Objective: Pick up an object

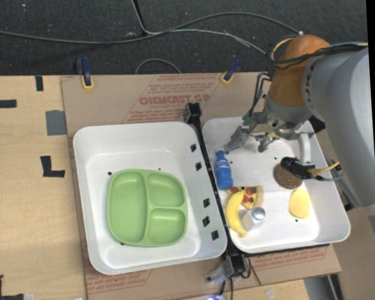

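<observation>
My gripper [249, 141] hovers over the far part of the right bin [332, 229], its two fingers spread open with nothing between them. Just below and left of it, a blue bottle [222, 170] lies against the bin's left wall. A yellow banana [234, 214] rests at the front left, beside a small red and yellow toy [248, 197] and a silver cap [258, 215]. To the right lie a brown round object [288, 175] and a pale yellow lemon-like piece [298, 204].
The left bin [86, 143] holds a green divided plate [146, 207]. A black divider with clips [203, 170] runs between the bins. The grey arm with its orange band [296, 70] covers the right bin's far right corner. Cables trail behind the bench.
</observation>
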